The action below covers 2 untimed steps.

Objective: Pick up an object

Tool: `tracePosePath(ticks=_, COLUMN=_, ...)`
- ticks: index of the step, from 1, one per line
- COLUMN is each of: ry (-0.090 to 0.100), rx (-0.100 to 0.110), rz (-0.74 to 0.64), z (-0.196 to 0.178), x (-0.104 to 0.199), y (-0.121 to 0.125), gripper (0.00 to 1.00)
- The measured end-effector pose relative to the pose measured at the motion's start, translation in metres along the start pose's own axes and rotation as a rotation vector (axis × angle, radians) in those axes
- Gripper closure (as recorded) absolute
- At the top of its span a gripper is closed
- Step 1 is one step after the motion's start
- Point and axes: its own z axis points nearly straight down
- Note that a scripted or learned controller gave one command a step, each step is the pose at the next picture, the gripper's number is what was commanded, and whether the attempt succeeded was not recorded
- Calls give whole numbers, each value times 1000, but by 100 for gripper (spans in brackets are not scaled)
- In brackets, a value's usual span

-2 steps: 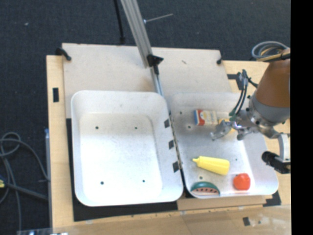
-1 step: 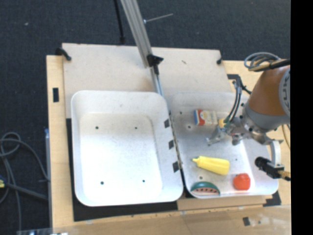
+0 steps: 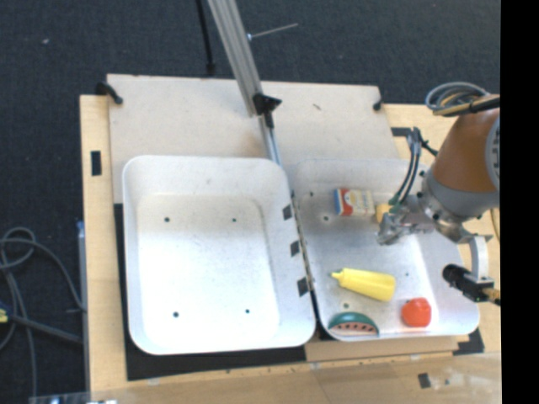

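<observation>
The right bin [image 3: 324, 183] holds a small carton [image 3: 352, 202] with red, blue and white print near its far side. A yellow bottle [image 3: 365, 283] lies toward the front. A red tomato-like ball [image 3: 416, 312] sits at the front right, and a watermelon slice [image 3: 354, 325] rests on the front rim. My gripper [image 3: 387, 227] hangs low over the right bin, just right of the carton and above the bottle. Nothing shows between its tips.
The left bin [image 3: 206, 255] lies beside the right one, with small clips along the shared edge. A slanted metal pole [image 3: 238, 49] rises from the back of the bench. Cables [image 3: 450, 97] trail at the arm's far side.
</observation>
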Motion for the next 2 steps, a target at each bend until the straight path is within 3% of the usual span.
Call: tracePosePath(ticks=2, ry=-1, rx=-4, rz=-13, z=-98, x=-2, y=2, gripper=100)
